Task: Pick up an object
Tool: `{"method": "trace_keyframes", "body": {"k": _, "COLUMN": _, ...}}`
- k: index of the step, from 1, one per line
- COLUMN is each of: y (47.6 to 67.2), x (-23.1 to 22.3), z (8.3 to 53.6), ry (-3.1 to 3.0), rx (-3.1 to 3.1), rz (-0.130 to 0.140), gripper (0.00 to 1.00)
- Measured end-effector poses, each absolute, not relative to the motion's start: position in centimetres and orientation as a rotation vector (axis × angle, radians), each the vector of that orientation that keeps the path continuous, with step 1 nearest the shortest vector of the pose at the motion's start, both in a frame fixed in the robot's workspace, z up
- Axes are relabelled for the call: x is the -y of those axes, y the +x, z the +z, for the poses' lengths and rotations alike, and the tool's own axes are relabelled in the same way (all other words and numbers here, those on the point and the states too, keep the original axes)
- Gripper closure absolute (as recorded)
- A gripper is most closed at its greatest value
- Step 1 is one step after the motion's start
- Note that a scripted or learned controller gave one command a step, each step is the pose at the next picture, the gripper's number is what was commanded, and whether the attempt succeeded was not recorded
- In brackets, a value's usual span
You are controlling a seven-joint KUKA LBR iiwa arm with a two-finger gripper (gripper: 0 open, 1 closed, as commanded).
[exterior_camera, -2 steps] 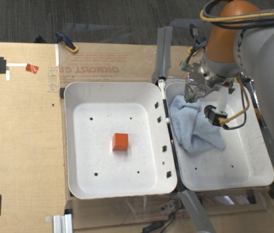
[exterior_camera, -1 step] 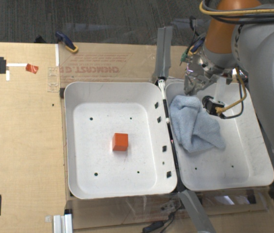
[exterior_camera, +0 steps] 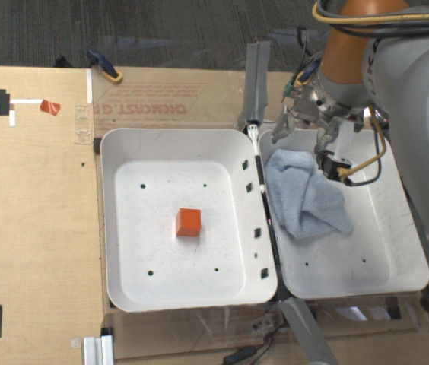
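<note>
A crumpled blue-grey cloth lies in the left half of the right bin. A small orange-red block sits near the middle of the left bin. My gripper hangs over the back of the right bin, just above the cloth's far edge. It is open, its fingers spread apart with nothing between them. The block is well to the left of it, across the divide between the bins.
The grey arm with its orange band fills the upper right. Cables loop off the wrist beside the cloth. A cardboard sheet lies behind the bins, with a blue-yellow clamp at its corner. The wooden benchtop extends left.
</note>
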State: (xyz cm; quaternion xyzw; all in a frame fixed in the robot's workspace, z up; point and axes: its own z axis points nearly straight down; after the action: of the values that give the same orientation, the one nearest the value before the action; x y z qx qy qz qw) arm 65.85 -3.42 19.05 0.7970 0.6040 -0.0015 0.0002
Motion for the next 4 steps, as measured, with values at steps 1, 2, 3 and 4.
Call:
{"method": "trace_keyframes", "body": {"k": 1, "y": 60.3, "x": 7.8, "z": 19.2, "ry": 2.534, "rx": -1.858, "rz": -0.005, "gripper": 0.0}}
{"method": "trace_keyframes", "body": {"k": 2, "y": 57.8, "x": 2.9, "z": 19.1, "ry": 2.549, "rx": -1.839, "rz": -0.006, "gripper": 0.0}}
{"method": "trace_keyframes", "body": {"k": 3, "y": 56.0, "x": 1.5, "z": 19.1, "ry": 2.529, "rx": -1.867, "rz": -0.006, "gripper": 0.0}}
{"method": "trace_keyframes", "body": {"k": 4, "y": 61.3, "x": 1.2, "z": 19.0, "ry": 2.439, "rx": -1.981, "rz": -0.006, "gripper": 0.0}}
